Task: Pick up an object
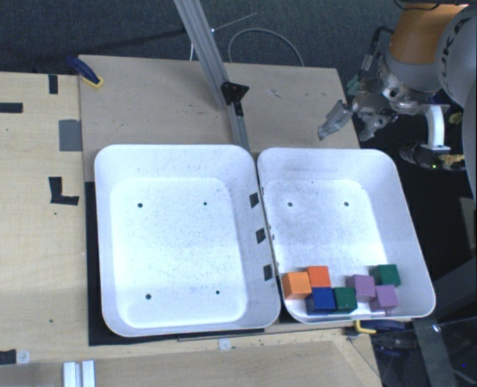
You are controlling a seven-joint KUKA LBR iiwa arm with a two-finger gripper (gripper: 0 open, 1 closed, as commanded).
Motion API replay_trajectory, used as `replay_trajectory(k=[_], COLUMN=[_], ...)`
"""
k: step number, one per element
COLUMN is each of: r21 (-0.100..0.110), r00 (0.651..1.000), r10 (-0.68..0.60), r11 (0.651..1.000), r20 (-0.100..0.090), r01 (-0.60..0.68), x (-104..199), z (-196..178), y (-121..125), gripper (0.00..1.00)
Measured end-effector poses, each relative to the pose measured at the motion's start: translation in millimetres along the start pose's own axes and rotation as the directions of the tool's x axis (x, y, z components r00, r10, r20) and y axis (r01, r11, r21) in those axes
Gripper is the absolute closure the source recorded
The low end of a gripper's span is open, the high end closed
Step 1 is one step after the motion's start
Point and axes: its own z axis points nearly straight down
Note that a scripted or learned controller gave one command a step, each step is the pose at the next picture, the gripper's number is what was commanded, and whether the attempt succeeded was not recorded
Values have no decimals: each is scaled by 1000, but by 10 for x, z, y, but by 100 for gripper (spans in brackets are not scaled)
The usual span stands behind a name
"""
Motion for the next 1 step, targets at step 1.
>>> replay_trajectory(k=[1], r21=[-11], r00=[1000], r10=[0], r11=[1000], r20=[1], r01=[0], x=[-39], z=[-2263], y=[-374], gripper=[0])
